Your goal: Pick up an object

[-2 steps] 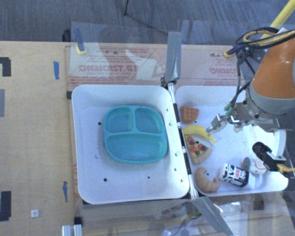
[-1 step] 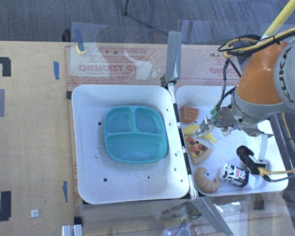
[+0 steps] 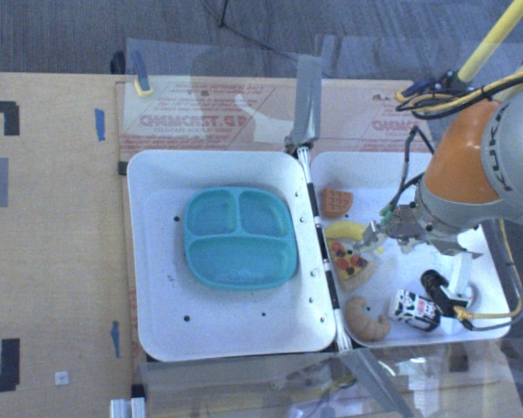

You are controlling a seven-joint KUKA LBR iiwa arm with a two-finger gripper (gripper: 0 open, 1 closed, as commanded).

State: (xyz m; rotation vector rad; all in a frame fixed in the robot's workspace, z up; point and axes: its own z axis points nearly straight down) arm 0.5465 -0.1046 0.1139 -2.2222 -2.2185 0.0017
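Note:
The right bin (image 3: 479, 174) holds several toy foods. An orange waffle piece (image 3: 336, 202) lies at its far left, with a yellow banana (image 3: 345, 231) just below it. A pizza slice (image 3: 352, 263) sits under the banana, and a brown croissant (image 3: 367, 319) lies near the front wall. A small black-and-white object (image 3: 416, 309) rests at the front centre. My gripper (image 3: 379, 235) hangs low over the bin, its tip right beside the banana's right end and above the pizza slice. Nothing can be made out in its grasp.
The left bin (image 3: 157, 312) bears a teal divided plate (image 3: 241, 237) in its middle. The arm's grey and orange body (image 3: 467, 168) covers the right bin's far right part. Cardboard (image 3: 52, 233) lies to the left of the bins.

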